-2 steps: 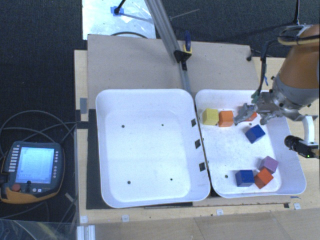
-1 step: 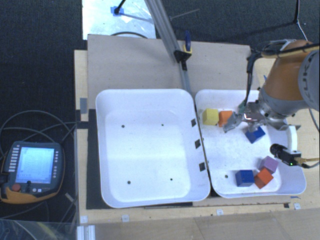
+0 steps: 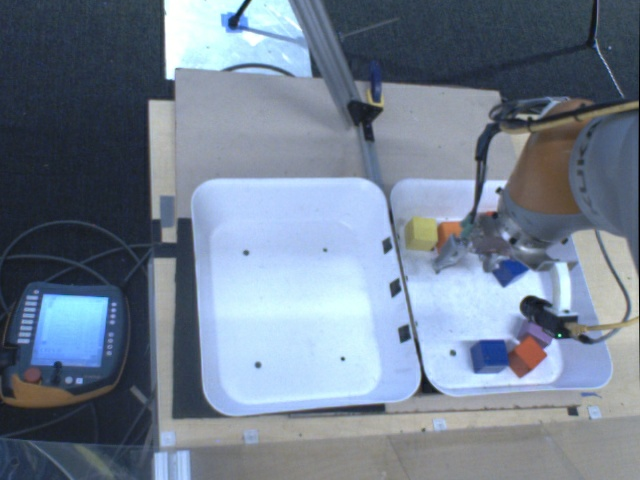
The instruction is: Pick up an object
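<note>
Jaws: wide or narrow, cannot tell, too blurred under the wrist. Gripper (image 3: 466, 252) low in the right bin (image 3: 592, 376), near its back-left corner, with nothing seen held. Nearest candidates just beside it, toward the back of the bin: orange block (image 3: 450, 231) almost touching the gripper body, yellow block (image 3: 421, 234) next to that on the side of the left bin (image 3: 215, 268). Blue block (image 3: 510, 272) partly tucked under the wrist on the opposite side. Well apart at the front edge: blue cube (image 3: 489, 355) and red-orange block (image 3: 526, 357), close together. Probably a short shift back and left for the orange block, none of the 5 being long enough for axis to matter. Likely snag: 2 neighbours crowding 1 closing.
</note>
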Controlling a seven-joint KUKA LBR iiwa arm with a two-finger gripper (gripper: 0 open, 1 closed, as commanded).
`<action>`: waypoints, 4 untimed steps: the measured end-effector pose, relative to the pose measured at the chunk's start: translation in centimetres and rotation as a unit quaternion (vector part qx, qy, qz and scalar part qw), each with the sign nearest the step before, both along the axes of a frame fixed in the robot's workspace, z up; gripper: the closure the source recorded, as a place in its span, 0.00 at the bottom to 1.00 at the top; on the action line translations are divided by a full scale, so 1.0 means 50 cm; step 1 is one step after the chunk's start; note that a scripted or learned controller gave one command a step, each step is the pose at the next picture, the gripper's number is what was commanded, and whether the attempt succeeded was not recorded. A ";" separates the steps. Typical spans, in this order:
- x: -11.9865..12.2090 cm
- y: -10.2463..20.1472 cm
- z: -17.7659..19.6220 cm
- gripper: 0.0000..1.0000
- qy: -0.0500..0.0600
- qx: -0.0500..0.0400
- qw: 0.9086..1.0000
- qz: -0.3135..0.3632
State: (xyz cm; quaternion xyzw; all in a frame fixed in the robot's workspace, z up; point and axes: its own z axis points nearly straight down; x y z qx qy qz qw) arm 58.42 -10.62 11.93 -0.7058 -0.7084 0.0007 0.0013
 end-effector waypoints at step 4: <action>0.026 0.084 0.265 1.00 -0.003 0.001 1.000 0.004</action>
